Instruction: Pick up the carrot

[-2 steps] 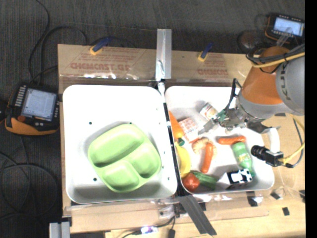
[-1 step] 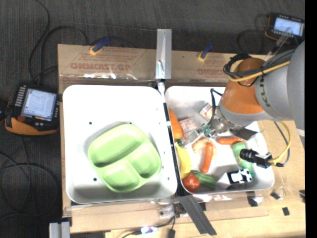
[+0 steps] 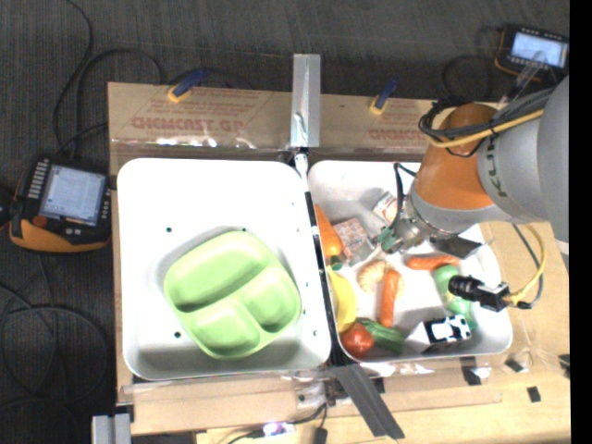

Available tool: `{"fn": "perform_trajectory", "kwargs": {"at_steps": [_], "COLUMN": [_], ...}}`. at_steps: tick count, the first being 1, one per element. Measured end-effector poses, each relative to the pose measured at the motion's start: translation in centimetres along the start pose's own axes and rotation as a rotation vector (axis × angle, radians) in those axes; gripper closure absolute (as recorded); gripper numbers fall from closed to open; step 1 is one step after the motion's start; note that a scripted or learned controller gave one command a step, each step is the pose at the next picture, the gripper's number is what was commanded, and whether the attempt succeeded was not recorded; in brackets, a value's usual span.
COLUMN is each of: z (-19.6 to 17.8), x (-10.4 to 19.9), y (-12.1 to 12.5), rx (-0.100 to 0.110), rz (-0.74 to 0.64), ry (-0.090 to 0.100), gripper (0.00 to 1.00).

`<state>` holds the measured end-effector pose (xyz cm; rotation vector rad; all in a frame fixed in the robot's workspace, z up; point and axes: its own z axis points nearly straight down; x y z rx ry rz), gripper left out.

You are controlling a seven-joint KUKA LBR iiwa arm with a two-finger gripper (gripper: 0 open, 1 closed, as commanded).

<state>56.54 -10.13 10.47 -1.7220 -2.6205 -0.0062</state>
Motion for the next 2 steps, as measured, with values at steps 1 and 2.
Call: {"fn": "perform_trajectory", "kwargs": {"at_steps": [1, 2], "z": [-9.8, -7.6], "x": [6.2, 13.5], "y": [-5.4, -3.2], "rx": [0.003, 0.005], "rz": [0.073, 0.172], "ry": [-0.004, -0.003], "gripper": [1.00, 1.00]}}
